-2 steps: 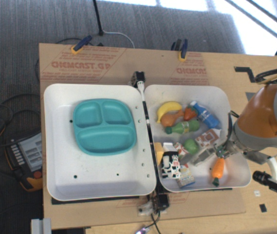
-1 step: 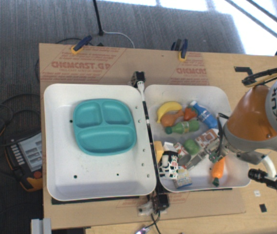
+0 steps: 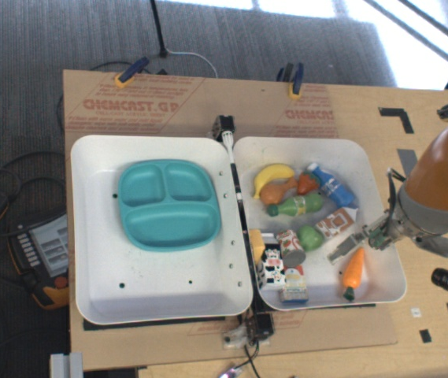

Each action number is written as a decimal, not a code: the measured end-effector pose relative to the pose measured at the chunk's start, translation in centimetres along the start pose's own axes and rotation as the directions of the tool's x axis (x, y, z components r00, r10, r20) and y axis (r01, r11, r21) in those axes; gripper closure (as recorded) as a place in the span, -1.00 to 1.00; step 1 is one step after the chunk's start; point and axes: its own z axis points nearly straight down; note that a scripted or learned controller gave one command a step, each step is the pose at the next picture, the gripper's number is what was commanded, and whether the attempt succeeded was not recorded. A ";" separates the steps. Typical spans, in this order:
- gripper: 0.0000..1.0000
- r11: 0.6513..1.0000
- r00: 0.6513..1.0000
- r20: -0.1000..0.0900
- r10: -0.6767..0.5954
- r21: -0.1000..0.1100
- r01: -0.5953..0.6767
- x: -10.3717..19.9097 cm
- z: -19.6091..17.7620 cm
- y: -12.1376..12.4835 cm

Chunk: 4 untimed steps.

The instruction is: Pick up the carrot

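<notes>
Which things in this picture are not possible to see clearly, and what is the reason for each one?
- Gripper, camera view: small and blurred above the carrot; whether it touches the carrot is unclear.
- Arm, camera view: cut off by the right edge.
- Small cartons in the right bin, camera view: labels too small to read.
- Green item, camera view: partly hidden by neighbouring toys.

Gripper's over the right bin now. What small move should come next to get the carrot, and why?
Probably a short drop straight down with a slight shift toward the bin's front. The gripper sits right above the carrot's orange upper end in the right bin, but the carrot lies flat on the floor, not between the fingers.
</notes>
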 end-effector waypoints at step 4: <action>-1.00 0.873 0.873 0.001 -0.487 -0.002 0.487 10.0 -4.4 18.3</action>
